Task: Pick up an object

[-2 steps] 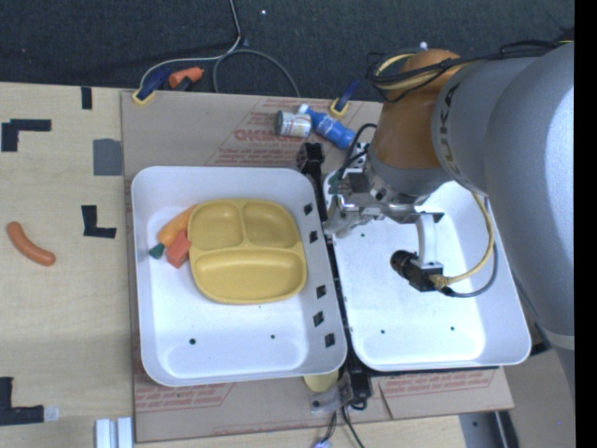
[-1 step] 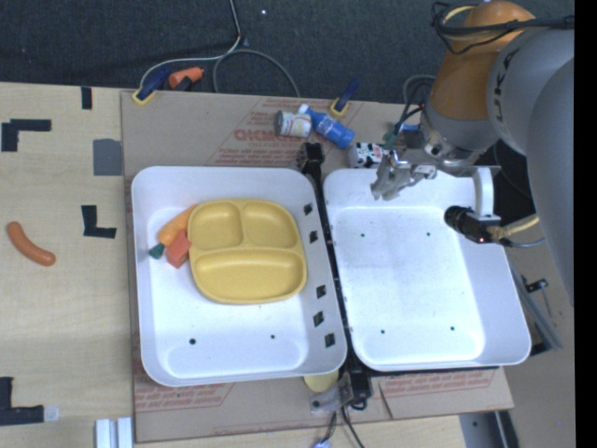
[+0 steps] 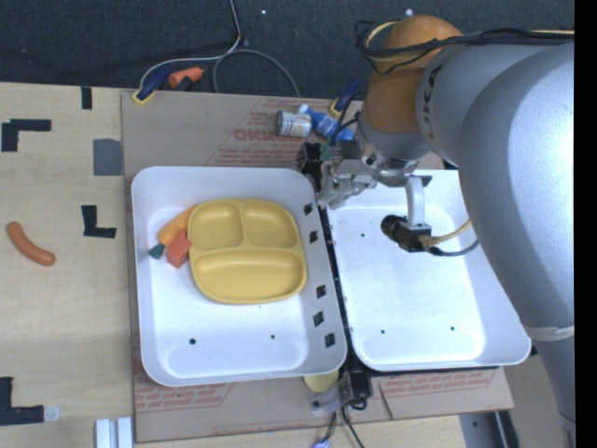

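We see the gripper point(image 3: 340, 187) at the back corner of the left bin point(image 3: 233, 343), near the yellow plate point(image 3: 247, 250); we can't tell the jaws' spread.

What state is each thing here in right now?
Plate: right way up, empty, in the left bin.
Orange toy: lying against the plate's left edge.
Sausage: lying on the bench, in no bin.
Claw: above the rim where the left bin meets the right bin.
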